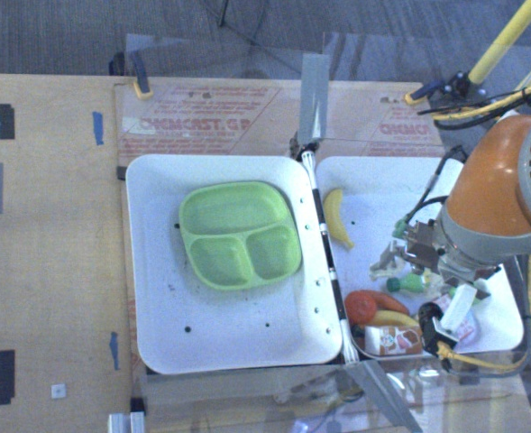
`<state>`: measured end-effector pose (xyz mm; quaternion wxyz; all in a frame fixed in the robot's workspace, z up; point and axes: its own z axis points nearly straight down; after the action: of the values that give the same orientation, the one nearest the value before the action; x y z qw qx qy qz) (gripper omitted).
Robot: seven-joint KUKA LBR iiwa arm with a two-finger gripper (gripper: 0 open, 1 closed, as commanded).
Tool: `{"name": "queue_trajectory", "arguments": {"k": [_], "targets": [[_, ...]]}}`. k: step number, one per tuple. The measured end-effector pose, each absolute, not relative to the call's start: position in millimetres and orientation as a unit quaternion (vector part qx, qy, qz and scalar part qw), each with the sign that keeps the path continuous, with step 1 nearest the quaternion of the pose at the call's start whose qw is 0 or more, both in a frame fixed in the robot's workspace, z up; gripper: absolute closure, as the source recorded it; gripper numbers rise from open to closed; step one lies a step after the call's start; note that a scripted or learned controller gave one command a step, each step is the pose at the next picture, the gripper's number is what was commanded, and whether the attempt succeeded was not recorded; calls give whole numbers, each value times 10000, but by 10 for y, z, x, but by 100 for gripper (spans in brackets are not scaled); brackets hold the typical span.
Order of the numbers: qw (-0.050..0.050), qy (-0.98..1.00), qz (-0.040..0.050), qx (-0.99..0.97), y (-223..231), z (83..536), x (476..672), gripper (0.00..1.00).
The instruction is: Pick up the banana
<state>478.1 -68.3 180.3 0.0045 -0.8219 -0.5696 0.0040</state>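
In right bin (481, 174), banana (338, 217) lies upper-left of tool (407, 255), grip state unreadable; approach across its middle.

tray (240, 234) in left bin (157, 269), banana (337, 216) in right bin (373, 177)

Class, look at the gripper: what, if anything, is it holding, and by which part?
It cannot be told. The gripper hangs over the right bin, apart from the banana lying near the bin's left wall.

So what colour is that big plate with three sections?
Light green divided plastic plate, seen in the camera view.
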Motion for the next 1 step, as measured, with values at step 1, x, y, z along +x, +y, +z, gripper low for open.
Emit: {"name": "queue_trajectory", "arguments": {"k": [1], "targets": [[19, -4025, -5, -9154, -928, 880, 4802, 0]]}}
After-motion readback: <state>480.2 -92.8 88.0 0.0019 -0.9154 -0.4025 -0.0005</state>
